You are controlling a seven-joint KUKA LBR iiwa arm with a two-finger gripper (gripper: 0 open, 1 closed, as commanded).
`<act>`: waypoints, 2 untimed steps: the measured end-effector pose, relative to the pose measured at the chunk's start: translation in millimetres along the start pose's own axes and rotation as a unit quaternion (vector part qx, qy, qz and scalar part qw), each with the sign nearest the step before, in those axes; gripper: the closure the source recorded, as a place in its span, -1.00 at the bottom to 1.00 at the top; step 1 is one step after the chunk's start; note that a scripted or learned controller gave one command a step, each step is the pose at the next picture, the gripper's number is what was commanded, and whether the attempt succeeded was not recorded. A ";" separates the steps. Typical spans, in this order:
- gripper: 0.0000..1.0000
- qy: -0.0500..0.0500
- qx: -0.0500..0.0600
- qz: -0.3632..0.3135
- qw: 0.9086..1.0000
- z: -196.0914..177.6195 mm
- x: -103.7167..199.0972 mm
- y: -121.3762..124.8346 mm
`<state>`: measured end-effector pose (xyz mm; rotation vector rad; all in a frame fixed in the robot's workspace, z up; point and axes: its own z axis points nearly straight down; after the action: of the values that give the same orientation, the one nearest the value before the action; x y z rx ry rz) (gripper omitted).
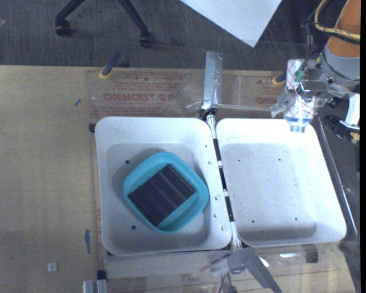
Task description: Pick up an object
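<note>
My gripper (297, 112) hangs over the far right corner of the right bin (320, 229), raised above its rim. Between its fingers is a small clear item with a red-and-white pattern (297, 117), its lower end pale blue. The gripper is shut on this item. In the left bin (108, 137) lies a teal square dish (197, 191), turned like a diamond. A dark ridged block (161, 194) rests inside the dish.
A metal post (213, 74) stands behind the divider between the two bins. A yellow clamp (106, 71) sits at the back left of the bench. White paper (234, 14) lies on the floor beyond the bench.
</note>
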<state>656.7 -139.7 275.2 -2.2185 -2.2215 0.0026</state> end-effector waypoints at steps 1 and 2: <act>-1.00 0.000 0.000 -0.009 1.000 34.0 -8.6 10.1; -1.00 0.000 0.000 -0.042 0.999 152.3 6.1 10.5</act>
<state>666.8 -133.5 123.0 -2.1238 -2.3132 0.0020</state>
